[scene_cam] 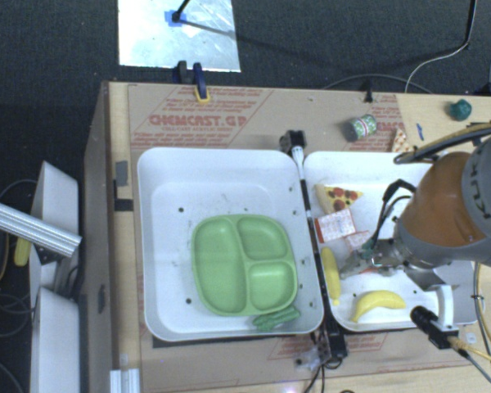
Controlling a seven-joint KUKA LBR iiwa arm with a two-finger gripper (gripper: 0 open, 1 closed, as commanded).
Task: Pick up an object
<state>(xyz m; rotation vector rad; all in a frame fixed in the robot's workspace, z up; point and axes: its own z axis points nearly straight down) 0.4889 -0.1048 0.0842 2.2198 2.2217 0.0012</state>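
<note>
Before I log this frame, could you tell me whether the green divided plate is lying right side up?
Right side up: the green divided plate lies flat in the left bin, its three compartments facing the camera.

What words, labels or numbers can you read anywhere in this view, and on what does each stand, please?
"CHEMCAST GP": red print on the brown sheet behind the bins.
Smaller red lines around it: too blurred to read.
Letters on the arm, cut by the frame edge: unreadable.
Red-and-white packet in the right bin: print too small.

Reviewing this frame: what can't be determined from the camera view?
- Gripper fingers: too small and blurred against clutter to read.
- What lies under the arm in the right bin: hidden by it.
- Red-and-white packet: print too small to read.
- Green item beside the green divided plate: identity unclear.
</note>
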